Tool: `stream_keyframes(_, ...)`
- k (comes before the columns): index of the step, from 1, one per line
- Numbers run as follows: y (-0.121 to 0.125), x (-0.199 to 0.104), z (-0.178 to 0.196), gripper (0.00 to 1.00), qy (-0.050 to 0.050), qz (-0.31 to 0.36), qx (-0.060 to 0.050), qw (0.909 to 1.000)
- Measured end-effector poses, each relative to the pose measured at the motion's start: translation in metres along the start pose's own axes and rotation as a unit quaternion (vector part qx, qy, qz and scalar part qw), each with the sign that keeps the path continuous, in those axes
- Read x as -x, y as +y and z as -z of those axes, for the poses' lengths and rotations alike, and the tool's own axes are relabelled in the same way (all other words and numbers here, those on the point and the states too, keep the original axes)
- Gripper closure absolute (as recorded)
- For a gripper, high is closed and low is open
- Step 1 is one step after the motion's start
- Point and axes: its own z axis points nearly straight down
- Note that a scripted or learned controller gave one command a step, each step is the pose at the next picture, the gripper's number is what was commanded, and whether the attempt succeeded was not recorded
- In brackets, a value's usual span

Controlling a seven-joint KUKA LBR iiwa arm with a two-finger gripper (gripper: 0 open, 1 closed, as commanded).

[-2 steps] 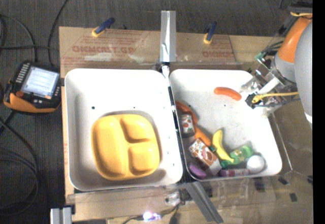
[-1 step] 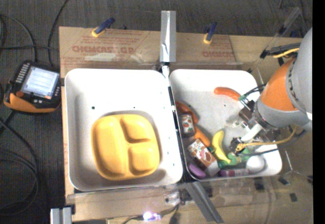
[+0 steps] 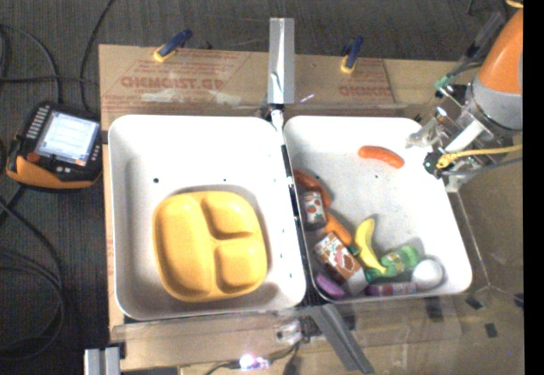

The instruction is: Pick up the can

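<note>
A small can (image 3: 313, 207) with a red and white label lies in the right bin (image 3: 442, 203), close to its left wall. A second can-like item (image 3: 337, 256) with a red-brown label lies a little nearer the front, beside a banana (image 3: 367, 243). My gripper (image 3: 437, 150) hangs over the right bin's far right rim, well to the right of both cans and touching neither. Nothing shows in its grasp. The grey wrist with the orange band (image 3: 507, 67) rises behind it.
An orange-red sausage (image 3: 380, 156) lies just left of the gripper. A carrot (image 3: 337, 225), green bottle (image 3: 400, 260), white ball (image 3: 428, 272), purple eggplant (image 3: 330, 286) and pink pen (image 3: 392, 288) crowd the front. The left bin (image 3: 127, 152) holds a yellow divided plate (image 3: 211, 242).
</note>
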Motion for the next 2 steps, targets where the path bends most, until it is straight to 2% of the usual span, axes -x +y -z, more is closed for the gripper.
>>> stream_keyframes(1, -0.067, 0.021, -0.153, 0.00, 0.003, 0.070, -0.001, 0.9976)
stream_keyframes(2, -0.020, -0.033, -0.157, 0.00, 0.004, 0.076, 0.003, 0.9971)
